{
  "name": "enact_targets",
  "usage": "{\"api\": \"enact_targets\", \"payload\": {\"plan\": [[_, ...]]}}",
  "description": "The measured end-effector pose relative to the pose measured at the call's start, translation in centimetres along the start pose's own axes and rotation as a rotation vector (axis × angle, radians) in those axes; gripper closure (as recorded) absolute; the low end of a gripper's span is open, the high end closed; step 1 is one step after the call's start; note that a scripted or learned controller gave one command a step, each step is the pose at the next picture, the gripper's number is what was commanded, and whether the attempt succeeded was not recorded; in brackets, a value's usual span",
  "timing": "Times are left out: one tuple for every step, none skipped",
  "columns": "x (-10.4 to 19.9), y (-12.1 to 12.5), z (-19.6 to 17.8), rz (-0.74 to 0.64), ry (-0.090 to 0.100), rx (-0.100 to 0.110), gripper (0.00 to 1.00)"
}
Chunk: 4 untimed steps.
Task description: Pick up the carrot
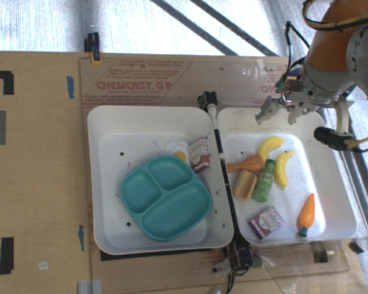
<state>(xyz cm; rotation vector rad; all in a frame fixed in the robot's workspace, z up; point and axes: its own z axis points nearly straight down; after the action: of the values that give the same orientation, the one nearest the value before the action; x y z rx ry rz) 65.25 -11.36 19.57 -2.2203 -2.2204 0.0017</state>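
**Carrot at the near corner of the right bin, gripper spread above the far rim**

The carrot [306, 212] is a smooth, glossy plastic cone, bright orange, tapering away from a small green stub at its near end. It lies on the floor of the right bin [331, 164], toward that bin's near right corner, touching nothing.

Taking the carrot as the reference: just to its left lies a small printed carton [267, 221], boxy and flat. Farther left and up stands a cluster of a green plastic bottle [264, 180] with a rounded cap, a tan cylinder-shaped piece [245, 184] touching it, and an orange curved piece [248, 163] beyond. Up from the carrot are two yellow bananas [276, 157], curved and shiny.

Well to the left, across the divider, the left bin [104, 182] holds a teal three-compartment plate [165, 196] of matte plastic and another small carton [199, 154] at the plate's far edge.

The gripper [279, 113] hangs well up from the carrot, over the far rim of the right bin, its two metallic fingers spread apart with nothing between them. The bench around is bare brown cardboard.
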Motion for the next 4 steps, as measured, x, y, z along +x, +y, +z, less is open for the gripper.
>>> {"api": "enact_targets", "payload": {"plan": [[-2.2,-8.1,6.4,-0.325,0.002,0.005,0.0],[-11.8,-17.0,4.3,-0.393,-0.008,0.002,0.0],[-9.4,-16.9,10.0,-0.408,-0.006,-0.009,0.0],[-9.3,-16.8,9.1,-0.406,-0.008,-0.014,1.0]]}}
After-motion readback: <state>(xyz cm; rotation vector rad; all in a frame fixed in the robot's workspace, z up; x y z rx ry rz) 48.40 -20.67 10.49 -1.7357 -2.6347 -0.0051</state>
